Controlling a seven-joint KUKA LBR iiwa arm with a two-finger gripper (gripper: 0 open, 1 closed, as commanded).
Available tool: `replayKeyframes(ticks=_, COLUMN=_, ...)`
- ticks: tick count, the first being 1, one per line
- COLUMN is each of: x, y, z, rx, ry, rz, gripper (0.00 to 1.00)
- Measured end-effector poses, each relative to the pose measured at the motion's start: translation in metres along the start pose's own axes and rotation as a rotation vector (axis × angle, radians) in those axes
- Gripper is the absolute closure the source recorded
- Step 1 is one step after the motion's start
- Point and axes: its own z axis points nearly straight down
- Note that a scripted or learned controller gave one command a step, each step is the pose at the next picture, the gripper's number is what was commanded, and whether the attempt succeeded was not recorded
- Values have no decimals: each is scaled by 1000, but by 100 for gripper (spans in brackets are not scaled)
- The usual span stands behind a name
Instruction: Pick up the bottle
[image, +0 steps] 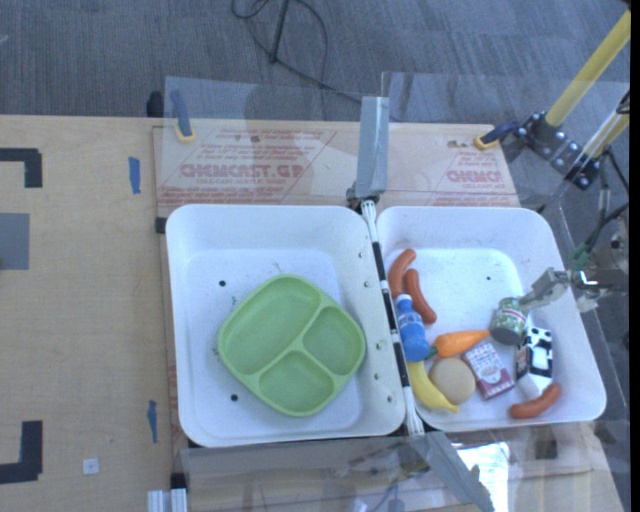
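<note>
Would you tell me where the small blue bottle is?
The small blue plastic bottle lies in the right white bin, against its left wall, between red sausages and yellow banana.

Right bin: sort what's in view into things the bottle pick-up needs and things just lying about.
Needed for the job:
- blue bottle, lying by the right bin's left wall

Just lying about:
- two sausages above the bottle
- carrot
- banana
- bread roll
- small red carton
- can
- third sausage
- green divided plate, left bin

One fixed cam, overhead slant, both bins (200, 230) in frame.
</note>
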Motion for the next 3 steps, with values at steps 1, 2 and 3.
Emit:
replayKeyframes(ticks=1, x=83, y=-8, z=118, rx=1, ry=1, rz=21, gripper=0)
replayKeyframes(ticks=2, x=149, y=98, z=66, rx=-1, ry=-1, rz=161, gripper=0)
replayKeyframes(ticks=3, x=217, y=40, z=69, rx=4, ry=-1, rz=196, gripper=0)
